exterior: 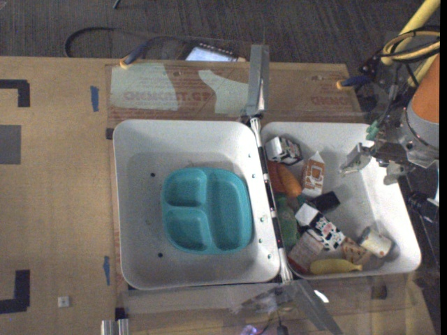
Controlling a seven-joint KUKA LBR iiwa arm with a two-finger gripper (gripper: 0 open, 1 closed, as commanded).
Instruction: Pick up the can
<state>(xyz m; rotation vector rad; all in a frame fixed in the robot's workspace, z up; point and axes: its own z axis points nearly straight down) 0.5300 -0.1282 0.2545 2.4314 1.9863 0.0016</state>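
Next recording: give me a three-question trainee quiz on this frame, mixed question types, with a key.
1. True or false: the teal divided plate lies in the right bin.
2. The gripper is: A) over the left bin; B) over the right bin's upper right part; C) over the cardboard.
3. Fill in: the yellow banana lies along the right bin's ____ edge.

Key: 1 false, it lies in the left bin; 2 B; 3 bottom (near).

Count from my remote station: two bins, one tray, a small clutter.

I count two shallow white plastic bins (pixel 133 142), one teal sectioned plastic tray (pixel 207 209), one yellow banana (pixel 335 266), one orange carrot-like piece (pixel 286 179), one small black-and-white can (pixel 282 148), and two small printed cartons (pixel 314 174).
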